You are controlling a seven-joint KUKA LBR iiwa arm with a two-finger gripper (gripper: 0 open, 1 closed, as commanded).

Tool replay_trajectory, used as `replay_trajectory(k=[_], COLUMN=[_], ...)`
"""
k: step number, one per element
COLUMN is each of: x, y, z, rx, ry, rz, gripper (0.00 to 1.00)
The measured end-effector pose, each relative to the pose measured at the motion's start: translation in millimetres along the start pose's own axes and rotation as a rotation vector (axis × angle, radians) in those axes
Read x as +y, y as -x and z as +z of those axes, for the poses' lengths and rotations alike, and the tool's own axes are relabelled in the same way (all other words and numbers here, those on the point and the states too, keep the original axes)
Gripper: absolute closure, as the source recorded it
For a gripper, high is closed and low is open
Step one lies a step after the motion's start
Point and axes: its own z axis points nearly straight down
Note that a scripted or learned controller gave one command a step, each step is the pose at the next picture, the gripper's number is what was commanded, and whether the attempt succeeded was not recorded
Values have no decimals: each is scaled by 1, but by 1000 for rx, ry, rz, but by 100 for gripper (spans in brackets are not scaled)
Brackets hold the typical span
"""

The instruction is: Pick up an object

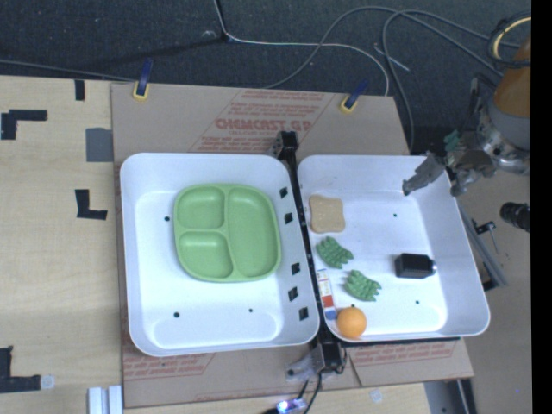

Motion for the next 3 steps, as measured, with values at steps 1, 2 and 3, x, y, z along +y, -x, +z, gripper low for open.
replay_trajectory(k=[1, 2, 3], x=[2, -6, -11], y=[-1, -5, -8], z=[-7, 41, 86], rx=[-3, -2, -2], ry=[12, 7, 8], rz=[-4, -3, -4], gripper=[0, 0, 0])
